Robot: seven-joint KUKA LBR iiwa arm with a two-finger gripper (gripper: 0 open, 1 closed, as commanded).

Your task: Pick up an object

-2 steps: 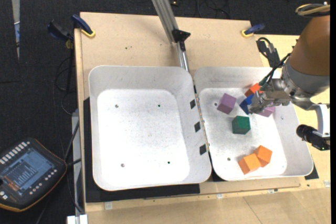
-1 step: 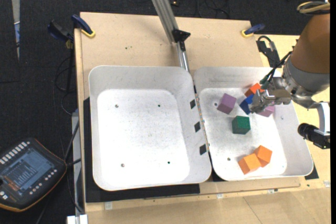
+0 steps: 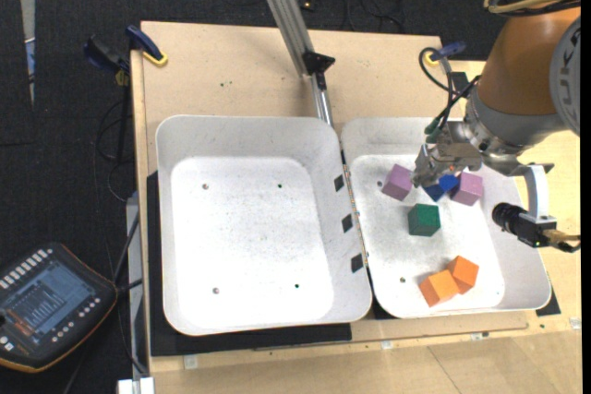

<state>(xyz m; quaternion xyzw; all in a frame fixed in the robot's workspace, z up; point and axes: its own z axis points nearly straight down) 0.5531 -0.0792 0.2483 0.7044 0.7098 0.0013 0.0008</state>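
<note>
In the right bin [image 3: 388, 291] lie several small blocks. A purple block [image 3: 398, 182] sits at the upper left of the group. A blue block [image 3: 442, 188] lies just right of it, and a second purple block [image 3: 470, 188] lies further right. A green cube [image 3: 425, 220] rests below them. Two orange blocks [image 3: 440, 286] [image 3: 464, 272] touch each other near the bin's front. My gripper [image 3: 434, 173] hangs low over the blue block, between the two purple ones. The wrist hides its fingertips.
The left bin [image 3: 245, 217] lies beside the right one, with black clips along the shared rim. A slanted metal pole [image 3: 282, 0] crosses the back of the bench. A teach pendant [image 3: 46, 300] lies off the bench at the lower left.
</note>
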